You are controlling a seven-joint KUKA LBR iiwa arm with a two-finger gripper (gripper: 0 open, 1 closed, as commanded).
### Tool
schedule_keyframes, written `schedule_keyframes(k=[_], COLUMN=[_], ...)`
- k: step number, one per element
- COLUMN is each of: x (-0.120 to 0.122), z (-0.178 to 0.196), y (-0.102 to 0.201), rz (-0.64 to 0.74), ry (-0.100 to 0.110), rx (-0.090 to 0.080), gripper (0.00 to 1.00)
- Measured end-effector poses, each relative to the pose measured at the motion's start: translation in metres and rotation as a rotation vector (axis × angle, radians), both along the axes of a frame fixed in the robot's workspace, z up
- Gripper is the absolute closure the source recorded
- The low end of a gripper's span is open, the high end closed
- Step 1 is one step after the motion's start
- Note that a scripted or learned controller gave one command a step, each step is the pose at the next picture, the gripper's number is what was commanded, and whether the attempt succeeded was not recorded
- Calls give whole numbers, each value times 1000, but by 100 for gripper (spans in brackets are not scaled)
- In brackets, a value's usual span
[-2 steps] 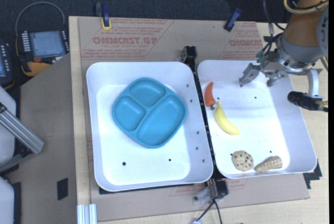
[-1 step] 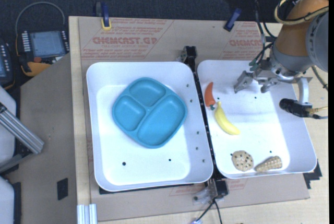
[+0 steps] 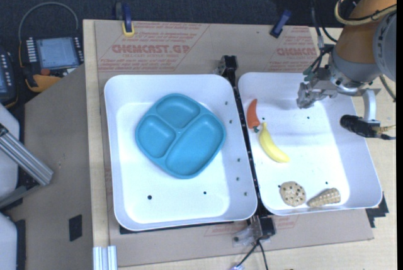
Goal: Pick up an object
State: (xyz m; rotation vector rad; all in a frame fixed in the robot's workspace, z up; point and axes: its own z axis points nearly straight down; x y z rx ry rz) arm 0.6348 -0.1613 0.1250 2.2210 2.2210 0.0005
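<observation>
In the right bin lie an orange carrot-like piece by the left wall, a yellow banana just below it, a speckled cookie and a tan cone-shaped piece near the front. My gripper hangs over the bin's far part, to the right of the carrot piece and apart from every object. I see nothing between its fingers.
The left bin holds a blue divided plate. A black clamp sits between the bins at the back. Cables and the arm's body crowd the right bin's far right corner.
</observation>
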Motion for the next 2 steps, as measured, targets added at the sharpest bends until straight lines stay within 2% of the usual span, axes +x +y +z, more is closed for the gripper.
schedule_keyframes(k=[2], x=[8], z=[99], y=[-8], rz=[1], ry=[-6], rx=[-3], gripper=[100])
